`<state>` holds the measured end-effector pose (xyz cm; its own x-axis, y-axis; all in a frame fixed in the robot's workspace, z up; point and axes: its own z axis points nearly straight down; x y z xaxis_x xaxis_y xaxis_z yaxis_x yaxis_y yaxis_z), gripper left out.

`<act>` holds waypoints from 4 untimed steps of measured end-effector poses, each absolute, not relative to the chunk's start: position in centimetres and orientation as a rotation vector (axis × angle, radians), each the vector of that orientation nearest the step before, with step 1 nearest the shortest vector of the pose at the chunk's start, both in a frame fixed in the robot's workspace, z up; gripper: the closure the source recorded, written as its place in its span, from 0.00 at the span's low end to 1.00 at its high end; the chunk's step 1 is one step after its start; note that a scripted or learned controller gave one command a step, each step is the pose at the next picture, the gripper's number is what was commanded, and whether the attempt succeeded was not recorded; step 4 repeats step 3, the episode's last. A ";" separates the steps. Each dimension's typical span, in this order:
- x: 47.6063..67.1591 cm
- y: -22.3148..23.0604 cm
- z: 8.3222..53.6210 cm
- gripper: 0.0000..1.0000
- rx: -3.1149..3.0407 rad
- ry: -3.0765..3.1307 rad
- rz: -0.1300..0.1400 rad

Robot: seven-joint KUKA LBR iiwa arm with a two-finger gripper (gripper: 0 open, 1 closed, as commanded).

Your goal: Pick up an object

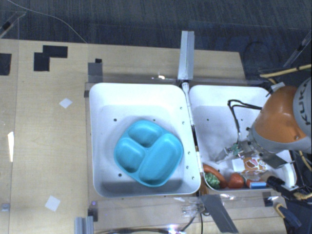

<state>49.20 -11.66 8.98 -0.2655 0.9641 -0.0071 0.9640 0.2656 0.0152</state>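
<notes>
Rt bin (214,111), red-orange toys (236,180), gripper (239,150) above

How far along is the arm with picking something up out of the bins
Done: the arm has reached into the right bin, above the small items piled in its near corner. In hand: nothing visibly held; the items lie on the bin floor. Left: grasp one and lift it. The blue divided tray sits untouched in the left bin.
</notes>
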 end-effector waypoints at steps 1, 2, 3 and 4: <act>49.2 -11.4 9.0 0.00 1.820 2.539 0.010; 49.1 -17.1 8.9 0.00 1.838 2.530 0.007; 49.2 -13.8 9.0 0.00 1.816 2.545 0.009; 49.2 -13.8 9.0 0.00 1.816 2.545 0.009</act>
